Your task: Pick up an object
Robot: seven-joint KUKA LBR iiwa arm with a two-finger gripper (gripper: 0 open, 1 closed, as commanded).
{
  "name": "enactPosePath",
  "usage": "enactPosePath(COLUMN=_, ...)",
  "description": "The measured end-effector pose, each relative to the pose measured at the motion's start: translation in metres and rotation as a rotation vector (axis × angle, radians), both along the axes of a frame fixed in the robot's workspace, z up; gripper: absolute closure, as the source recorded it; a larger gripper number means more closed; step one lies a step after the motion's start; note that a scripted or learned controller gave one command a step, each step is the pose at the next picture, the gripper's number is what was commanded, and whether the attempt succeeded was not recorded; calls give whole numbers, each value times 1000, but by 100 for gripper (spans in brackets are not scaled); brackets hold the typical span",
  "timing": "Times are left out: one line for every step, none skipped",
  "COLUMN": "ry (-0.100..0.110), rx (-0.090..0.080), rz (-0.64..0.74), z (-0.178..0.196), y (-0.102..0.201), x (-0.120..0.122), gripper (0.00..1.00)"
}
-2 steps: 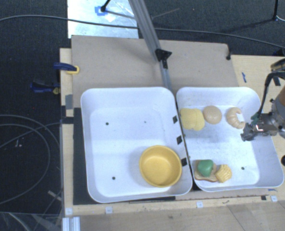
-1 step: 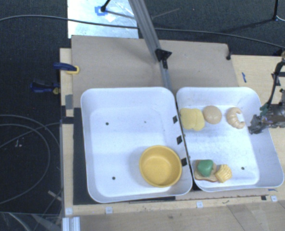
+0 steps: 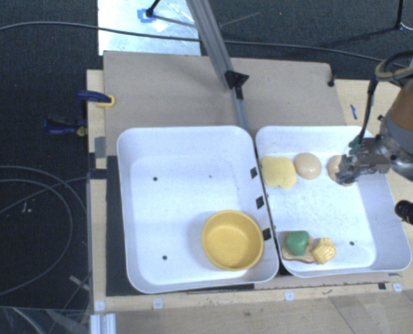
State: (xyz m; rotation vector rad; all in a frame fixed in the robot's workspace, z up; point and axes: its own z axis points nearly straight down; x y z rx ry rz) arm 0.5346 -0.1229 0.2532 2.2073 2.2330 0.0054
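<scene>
My gripper [image 3: 347, 175] hangs low over the far right part of the right bin [image 3: 384, 218], right at a small tan object [image 3: 334, 166] that is partly hidden by it. To its left lie a round beige bun-like piece [image 3: 307, 165] and a pale yellow lump [image 3: 278, 172]. Near the bin's front edge rest a green piece [image 3: 297, 242], a yellow corn-like piece [image 3: 324, 250] and a tan slab [image 3: 294, 255] under them. A yellow bowl [image 3: 232, 239] stands in the left bin [image 3: 171, 179].
A slanted metal pole [image 3: 216, 44] crosses above the bench behind the bins. Blue clamps [image 3: 95, 98] sit at the bench's left edge. Cables lie on the dark floor at left.
</scene>
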Motion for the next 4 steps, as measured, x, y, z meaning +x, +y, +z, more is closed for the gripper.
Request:
enactPosePath(ry=0, rx=0, rz=0, z=6, y=48, x=25, gripper=100)
enactPosePath(ry=1, rx=-1, rz=-2, z=-8, y=94, x=44, gripper=100)
enactPosePath(ry=2, rx=0, rz=-2, z=-21, y=143, x=62, gripper=100)
enactPosePath(ry=-1, rx=1, rz=-1, z=-10, y=194, x=78, gripper=100)
